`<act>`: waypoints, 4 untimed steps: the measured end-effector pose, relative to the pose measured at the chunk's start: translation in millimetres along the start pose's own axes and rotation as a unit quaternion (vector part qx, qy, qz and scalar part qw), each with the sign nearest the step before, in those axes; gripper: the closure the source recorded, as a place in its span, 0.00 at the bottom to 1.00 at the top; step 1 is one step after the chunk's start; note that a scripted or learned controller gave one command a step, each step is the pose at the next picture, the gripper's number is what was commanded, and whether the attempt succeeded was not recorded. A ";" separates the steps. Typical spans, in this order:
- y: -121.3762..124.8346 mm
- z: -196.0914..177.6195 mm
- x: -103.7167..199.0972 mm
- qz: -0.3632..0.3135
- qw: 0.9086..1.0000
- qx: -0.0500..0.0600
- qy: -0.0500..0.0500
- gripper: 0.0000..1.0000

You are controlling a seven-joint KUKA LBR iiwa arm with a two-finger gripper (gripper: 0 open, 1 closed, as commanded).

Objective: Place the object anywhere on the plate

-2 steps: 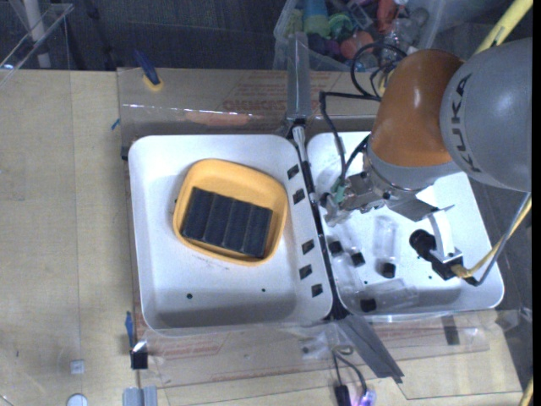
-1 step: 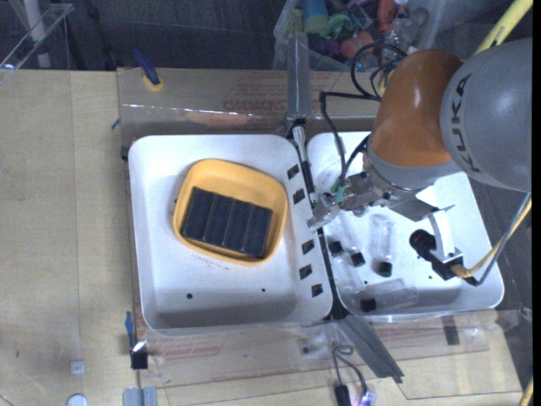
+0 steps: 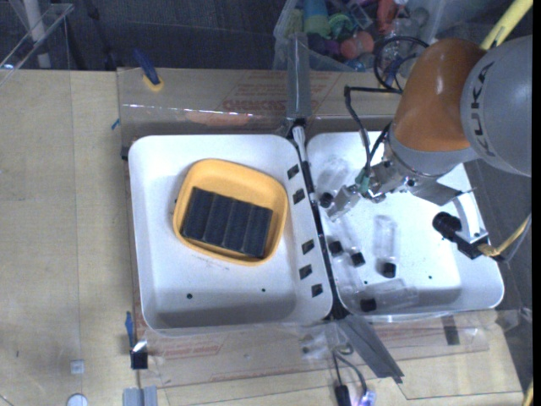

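Pale wooden bench top (image 3: 59, 227), clear tub of colourful toys (image 3: 355, 11) behind, dark backdrop (image 3: 169, 15)

Arm (image 3: 439, 100) slants down-left, end effector (image 3: 338, 203) low.

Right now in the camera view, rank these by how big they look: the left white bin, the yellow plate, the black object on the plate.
1. Left white bin
2. Yellow plate
3. Black object

grey arm (image 3: 499, 100), orange band, black cables
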State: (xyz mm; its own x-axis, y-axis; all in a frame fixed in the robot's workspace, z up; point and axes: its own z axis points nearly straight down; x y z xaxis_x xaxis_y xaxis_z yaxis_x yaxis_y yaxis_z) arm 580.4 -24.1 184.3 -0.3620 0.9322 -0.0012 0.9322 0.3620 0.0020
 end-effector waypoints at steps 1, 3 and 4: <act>0.8 -9.8 -0.6 0.001 1.000 -0.001 0.000 1.00; -16.2 -0.3 -11.8 -0.106 0.994 0.001 0.001 1.00; -4.6 -0.5 18.7 -0.174 0.985 0.001 0.001 1.00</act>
State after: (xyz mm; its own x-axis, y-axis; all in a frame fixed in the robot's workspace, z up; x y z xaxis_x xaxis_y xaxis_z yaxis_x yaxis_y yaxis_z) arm 569.4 -8.3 184.7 -0.6589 0.7522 0.0014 0.7522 0.6589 0.0001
